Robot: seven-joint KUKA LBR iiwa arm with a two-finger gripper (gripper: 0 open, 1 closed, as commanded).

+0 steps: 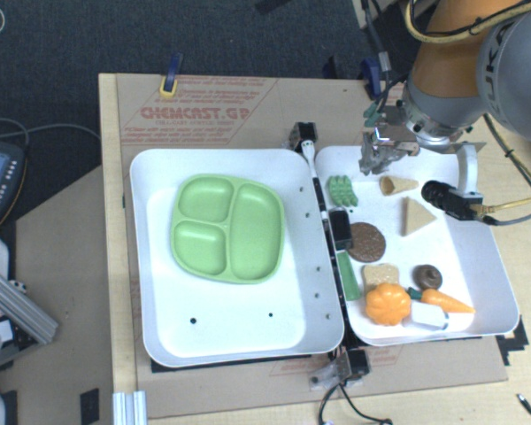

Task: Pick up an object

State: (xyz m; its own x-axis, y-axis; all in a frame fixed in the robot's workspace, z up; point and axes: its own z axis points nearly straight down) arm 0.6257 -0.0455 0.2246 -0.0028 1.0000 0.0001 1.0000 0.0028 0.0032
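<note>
My gripper (372,163) hangs over the back of the right bin (491,264), below the orange band of the arm. Just right of it lies a small tan cone-shaped piece (395,184). A tan wedge (416,215) lies further right. A green ridged piece (341,190) rests at the bin's left wall, with a brown round cookie (366,242) in front of it. At the front sit a beige cracker (380,275), an orange pumpkin-like toy (388,305), a chocolate doughnut (427,277) and a carrot (444,301). Nothing shows between the fingers.
The left bin (159,317) holds a green divided plate (227,228). A black and green bar (342,246) runs along the divider between the bins. A black cylindrical part with a cable (451,200) sticks out over the right bin's far side.
</note>
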